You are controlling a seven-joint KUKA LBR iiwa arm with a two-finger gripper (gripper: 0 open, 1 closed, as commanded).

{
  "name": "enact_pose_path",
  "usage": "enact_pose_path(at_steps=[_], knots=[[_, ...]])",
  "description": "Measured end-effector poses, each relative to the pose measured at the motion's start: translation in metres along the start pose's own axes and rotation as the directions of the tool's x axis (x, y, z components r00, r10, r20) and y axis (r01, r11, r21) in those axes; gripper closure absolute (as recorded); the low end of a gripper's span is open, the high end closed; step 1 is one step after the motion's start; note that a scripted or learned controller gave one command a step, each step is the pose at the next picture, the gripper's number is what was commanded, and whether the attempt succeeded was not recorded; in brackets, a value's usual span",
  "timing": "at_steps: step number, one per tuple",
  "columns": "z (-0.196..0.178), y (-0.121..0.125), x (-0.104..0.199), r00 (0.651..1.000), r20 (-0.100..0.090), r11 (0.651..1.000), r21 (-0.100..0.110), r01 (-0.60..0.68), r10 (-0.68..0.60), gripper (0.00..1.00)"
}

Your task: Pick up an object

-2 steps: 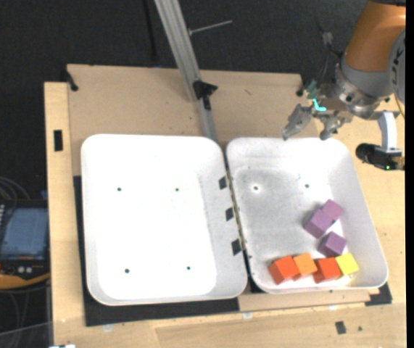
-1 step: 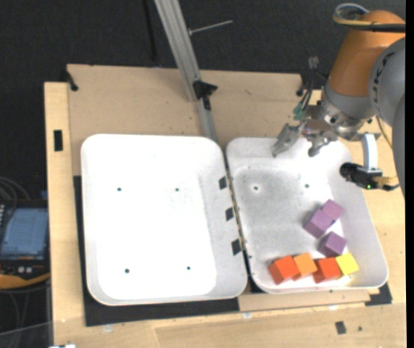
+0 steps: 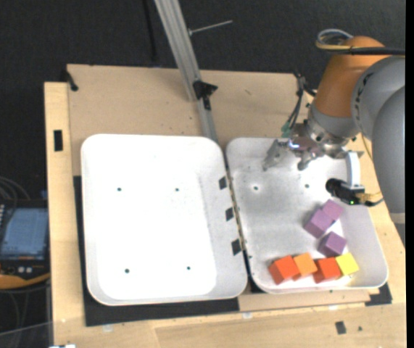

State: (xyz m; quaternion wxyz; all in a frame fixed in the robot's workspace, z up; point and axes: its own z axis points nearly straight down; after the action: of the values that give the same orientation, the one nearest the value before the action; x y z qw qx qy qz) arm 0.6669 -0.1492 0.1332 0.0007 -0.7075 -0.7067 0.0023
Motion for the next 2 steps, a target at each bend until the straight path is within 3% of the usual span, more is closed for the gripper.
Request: enact_pose_path(at_steps=[1, 2], knots=[[0.038, 0.0, -0.001, 1.0, 0.0, 1.0, -0.002, -0.001, 0.001, 0.0], [0.023, 0.002, -0.002, 1.0, 0.001, 1.0, -0.01, -0.003, 0.003, 1.0]])
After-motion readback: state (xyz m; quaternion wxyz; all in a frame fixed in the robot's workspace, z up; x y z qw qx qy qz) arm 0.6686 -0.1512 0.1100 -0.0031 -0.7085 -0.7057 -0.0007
